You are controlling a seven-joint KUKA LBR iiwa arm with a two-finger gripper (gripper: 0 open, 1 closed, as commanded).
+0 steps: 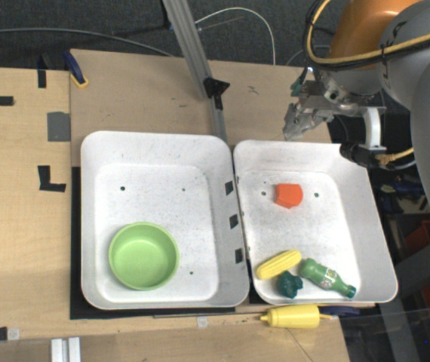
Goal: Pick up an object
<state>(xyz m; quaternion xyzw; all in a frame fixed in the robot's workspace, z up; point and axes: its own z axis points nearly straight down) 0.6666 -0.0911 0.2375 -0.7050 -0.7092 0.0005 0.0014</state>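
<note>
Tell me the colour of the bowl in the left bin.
The bowl is light green, seen plainly in the camera view.

I count two white bins: the left bin [94,157] and the right bin [366,202]. One green bowl [144,256]. One orange block [290,195]. One yellow corn cob [277,264], one green bottle [326,276], one small dark green piece [290,284], one yellow bottle [294,317] at the frame's bottom.

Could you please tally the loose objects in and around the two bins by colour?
Green: 3, the bowl, bottle and small dark piece
Yellow: 2, the corn cob and mustard bottle
Orange: 1, the block
Total: 6
</note>
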